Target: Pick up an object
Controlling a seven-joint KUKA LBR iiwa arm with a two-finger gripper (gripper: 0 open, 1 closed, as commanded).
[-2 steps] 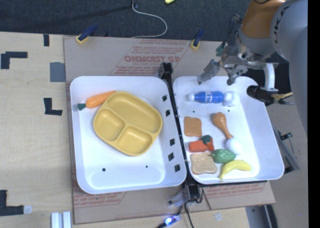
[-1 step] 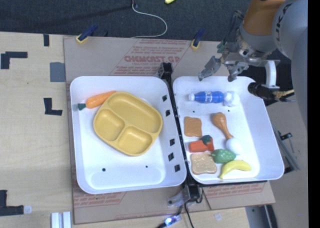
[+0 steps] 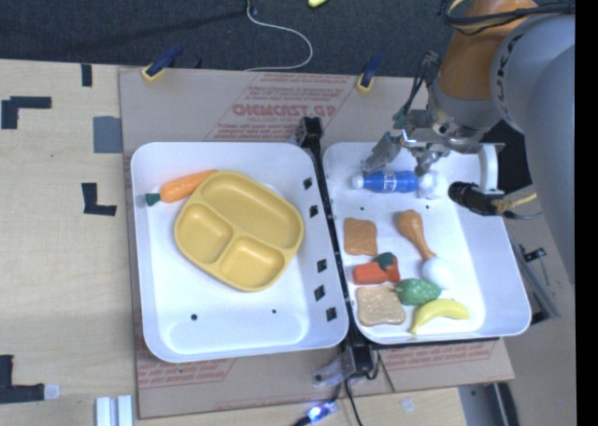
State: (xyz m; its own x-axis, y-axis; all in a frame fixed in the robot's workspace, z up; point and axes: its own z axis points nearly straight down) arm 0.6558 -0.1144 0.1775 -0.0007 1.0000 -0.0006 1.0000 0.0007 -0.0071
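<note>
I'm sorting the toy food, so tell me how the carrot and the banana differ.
The carrot is orange with a green stem end; the banana is yellow. The carrot lies in the left bin, resting against the yellow divided plate; the banana lies in the right bin, at its near edge beside a green vegetable. The carrot is straight and tapered; the banana is curved. Both are long, thin pieces lying flat.

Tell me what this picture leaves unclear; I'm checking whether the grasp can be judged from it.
- Gripper in the camera view: too small and blurred above the blue bottle to tell contact or grip.
- Carrot: its right end is hidden behind the yellow tray.
- Green vegetable: partly covered by the banana.
</note>
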